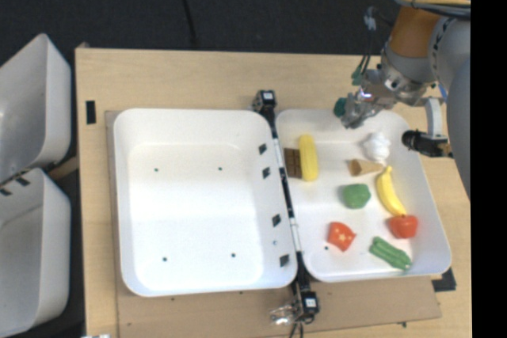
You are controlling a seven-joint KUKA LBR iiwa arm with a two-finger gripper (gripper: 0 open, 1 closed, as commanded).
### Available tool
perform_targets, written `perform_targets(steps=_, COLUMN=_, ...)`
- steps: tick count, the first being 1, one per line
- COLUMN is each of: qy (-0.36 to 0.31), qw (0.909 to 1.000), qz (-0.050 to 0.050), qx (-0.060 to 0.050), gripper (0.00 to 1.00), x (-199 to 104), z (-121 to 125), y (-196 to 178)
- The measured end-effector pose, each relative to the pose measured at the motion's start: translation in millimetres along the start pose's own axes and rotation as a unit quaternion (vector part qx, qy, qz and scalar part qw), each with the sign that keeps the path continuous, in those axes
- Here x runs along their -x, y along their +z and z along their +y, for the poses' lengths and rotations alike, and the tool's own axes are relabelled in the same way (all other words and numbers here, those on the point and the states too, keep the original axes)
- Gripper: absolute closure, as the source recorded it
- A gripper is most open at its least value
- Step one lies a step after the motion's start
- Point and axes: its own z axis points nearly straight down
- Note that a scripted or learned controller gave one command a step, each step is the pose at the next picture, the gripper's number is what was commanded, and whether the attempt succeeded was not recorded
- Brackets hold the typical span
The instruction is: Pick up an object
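We find the gripper (pixel 354 113) hovering over the far edge of the right-hand bin (pixel 432 237), near its far left corner; the arm (pixel 420 20) slants down to it from the right. We cannot tell from this view how the end effector stands, and nothing is visibly carried beneath it.

All candidate objects lie in the right-hand bin. A yellow corn cob (pixel 308 157) rests by the dividing edge, with a brown block (pixel 291 162) touching its left side. A white crumpled item (pixel 378 146) sits closest to the gripper, a small tan piece (pixel 363 167) just beside it. A banana (pixel 389 192) lies toward the right edge, a green lump (pixel 356 195) mid-bin. Near the front edge we note two red pieces (pixel 341 236) (pixel 403 226) and a green pepper-like item (pixel 390 253). The left-hand bin (pixel 119 170) holds nothing we can make out.

Our judgement: the approach step is in hand, no grasp yet made. The next move calls for settling on one target, likely the nearby white item, centring above it, and descending clear of the bin wall.
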Motion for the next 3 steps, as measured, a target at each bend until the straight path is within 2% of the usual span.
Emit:
perform_targets(steps=1, qy=0.001, qw=1.0000, qz=0.001, qx=-0.003, gripper=1.00, x=-14, z=-69, y=-19)
perform_targets(steps=2, qy=-0.005, qw=1.0000, qz=0.000, qx=0.008, gripper=1.00, x=-71, z=-39, y=-163)
perform_targets(steps=3, qy=-0.003, qw=1.0000, qz=0.000, qx=0.003, gripper=1.00, x=-87, z=3, y=-217)
